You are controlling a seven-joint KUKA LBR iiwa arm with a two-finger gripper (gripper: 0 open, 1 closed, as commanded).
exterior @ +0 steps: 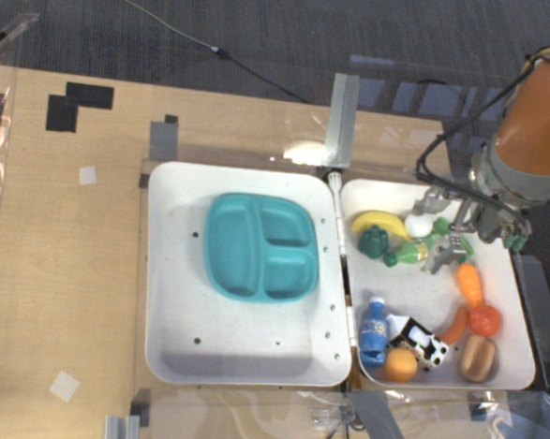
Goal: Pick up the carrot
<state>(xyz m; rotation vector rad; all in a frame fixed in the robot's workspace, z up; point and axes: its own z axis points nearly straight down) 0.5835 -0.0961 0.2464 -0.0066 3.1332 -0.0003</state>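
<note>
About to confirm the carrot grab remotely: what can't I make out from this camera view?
- Tool: blurred and small against the clutter; whether it touches the carrot is unclear.
- Green item beside the tool: partly covered by it.
- Arm: cut off by the right edge.
- Hot dog: too small for detail.

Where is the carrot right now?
The carrot lies in the right bin, near its right wall, just below the gripper and above the tomato.

Right bin (526,358) crowded: carrot (470,284) hemmed near right wall by tomato (484,319) below and gripper (450,245) just left, open floor only mid-bin; left bin (172,282) holds teal tray (260,247), margins free.
</note>
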